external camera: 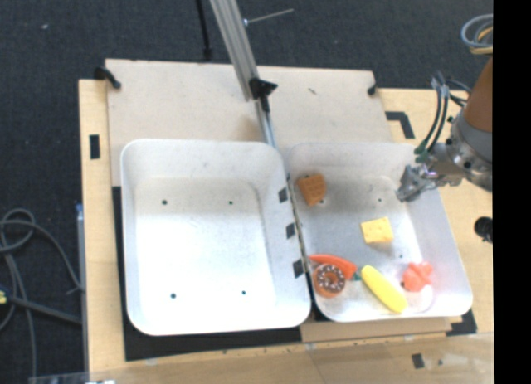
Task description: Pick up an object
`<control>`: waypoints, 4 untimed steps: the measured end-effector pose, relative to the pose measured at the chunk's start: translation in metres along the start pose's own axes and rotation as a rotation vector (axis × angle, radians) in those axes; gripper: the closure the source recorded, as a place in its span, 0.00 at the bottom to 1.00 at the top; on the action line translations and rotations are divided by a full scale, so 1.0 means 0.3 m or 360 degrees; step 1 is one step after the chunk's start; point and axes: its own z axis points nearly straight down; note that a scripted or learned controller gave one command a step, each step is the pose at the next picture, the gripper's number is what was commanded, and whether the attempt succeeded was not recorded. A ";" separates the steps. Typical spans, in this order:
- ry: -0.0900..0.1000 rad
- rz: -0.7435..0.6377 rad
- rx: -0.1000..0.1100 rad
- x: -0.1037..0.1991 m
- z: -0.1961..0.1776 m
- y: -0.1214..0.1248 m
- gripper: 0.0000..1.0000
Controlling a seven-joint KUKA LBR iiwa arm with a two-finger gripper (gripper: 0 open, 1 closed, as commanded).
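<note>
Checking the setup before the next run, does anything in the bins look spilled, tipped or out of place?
Nothing stands out. The right bin holds a brown piece, a yellow cube, a donut, a banana and an orange toy, all lying inside it. The gripper sits over that bin's far right edge.

We count two white bins: left bin [149,167] and right bin [440,241]. Five small items sit in the right one: one brown piece [312,189], one yellow block [377,230], one yellow banana-like piece [383,289], one orange-and-brown round item [331,275], one red-orange item [417,276]. One gripper [412,183].
</note>
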 end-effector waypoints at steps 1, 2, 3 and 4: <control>0.0002 -0.0001 -0.0001 0.157 -0.016 0.054 1.00; 0.0002 -0.0001 0.0002 0.350 -0.006 0.080 1.00; -0.0001 0.0003 0.0006 0.501 0.057 0.123 1.00; 0.0001 0.0001 0.0002 0.675 0.078 0.141 1.00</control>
